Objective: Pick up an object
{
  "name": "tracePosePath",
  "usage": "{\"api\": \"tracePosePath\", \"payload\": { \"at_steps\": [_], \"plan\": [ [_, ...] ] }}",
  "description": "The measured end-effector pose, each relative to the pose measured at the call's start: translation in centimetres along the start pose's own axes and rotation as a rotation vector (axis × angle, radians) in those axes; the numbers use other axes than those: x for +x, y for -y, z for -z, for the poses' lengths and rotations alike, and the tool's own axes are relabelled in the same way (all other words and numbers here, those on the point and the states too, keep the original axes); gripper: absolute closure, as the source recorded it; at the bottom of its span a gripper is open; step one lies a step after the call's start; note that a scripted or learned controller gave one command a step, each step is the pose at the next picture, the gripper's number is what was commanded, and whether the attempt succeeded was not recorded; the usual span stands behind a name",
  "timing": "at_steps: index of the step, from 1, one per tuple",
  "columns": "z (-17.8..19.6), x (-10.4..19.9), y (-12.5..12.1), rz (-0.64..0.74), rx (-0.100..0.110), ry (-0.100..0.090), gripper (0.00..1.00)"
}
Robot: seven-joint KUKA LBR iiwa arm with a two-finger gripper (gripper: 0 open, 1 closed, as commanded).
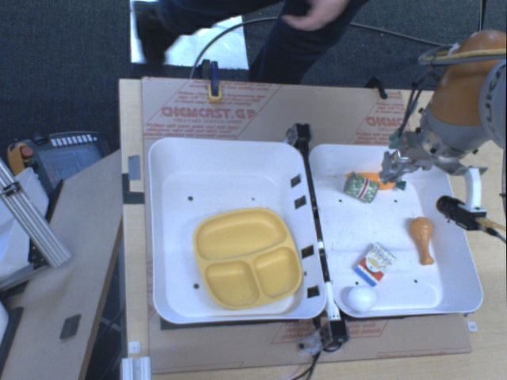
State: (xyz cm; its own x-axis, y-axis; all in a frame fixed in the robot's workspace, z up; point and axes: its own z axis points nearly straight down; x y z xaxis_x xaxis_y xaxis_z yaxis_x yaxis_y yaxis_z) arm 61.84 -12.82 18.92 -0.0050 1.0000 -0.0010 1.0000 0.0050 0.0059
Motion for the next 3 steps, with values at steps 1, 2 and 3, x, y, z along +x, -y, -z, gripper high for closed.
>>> {"api": "tracePosePath", "payload": {
  "at_steps": [1,2,3],
  "plan": [
    [5.4,0.0,-0.2,0.0,0.0,0.0,1.0],
    [4.6,4.5,-0.3,0.004,0.005,-0.002,1.0],
    [3.4,9.8,-0.6,0.004,0.005,-0.002,1.0]
  ]
}}
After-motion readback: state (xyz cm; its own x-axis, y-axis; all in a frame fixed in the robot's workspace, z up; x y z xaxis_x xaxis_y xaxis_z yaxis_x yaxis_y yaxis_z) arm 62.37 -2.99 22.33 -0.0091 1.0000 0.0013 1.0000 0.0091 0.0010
